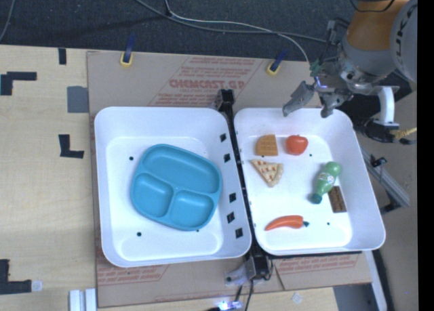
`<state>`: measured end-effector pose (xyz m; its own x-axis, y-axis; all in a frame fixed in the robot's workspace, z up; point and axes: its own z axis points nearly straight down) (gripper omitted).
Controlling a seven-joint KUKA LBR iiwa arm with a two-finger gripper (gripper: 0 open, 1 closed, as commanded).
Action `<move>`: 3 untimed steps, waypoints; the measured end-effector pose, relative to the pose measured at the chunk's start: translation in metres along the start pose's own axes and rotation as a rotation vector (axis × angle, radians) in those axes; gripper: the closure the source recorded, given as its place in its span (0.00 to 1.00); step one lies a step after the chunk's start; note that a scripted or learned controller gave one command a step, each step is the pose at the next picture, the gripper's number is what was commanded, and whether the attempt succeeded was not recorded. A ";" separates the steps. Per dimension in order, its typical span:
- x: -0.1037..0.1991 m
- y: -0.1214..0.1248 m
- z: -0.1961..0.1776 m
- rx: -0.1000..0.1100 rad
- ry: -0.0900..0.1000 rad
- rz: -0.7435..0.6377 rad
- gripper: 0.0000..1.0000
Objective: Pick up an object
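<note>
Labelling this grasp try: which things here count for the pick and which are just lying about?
For the pick: gripper, open; tomato; waffle; pizza slice; green bottle; chocolate bar; chili pepper.

Lying about: blue plate; yellow clamps; black cable.

Below and left of my gripper (313, 101), the wooden bench (41, 167) carries a cardboard sheet (196, 79), with two white bins, left bin (112, 167) and right bin (359, 167), touching side by side.

One fixed camera above the bench, looking down at a slant, both white bins (102, 127) in frame (arm (380, 18) entering from right)
</note>
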<state>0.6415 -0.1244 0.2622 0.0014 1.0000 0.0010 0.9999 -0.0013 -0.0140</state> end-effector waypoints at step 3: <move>0.004 0.002 0.101 -0.008 -0.002 -0.003 0.00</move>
<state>0.6416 -0.1199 0.1612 -0.0017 1.0000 -0.0007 1.0000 0.0017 -0.0058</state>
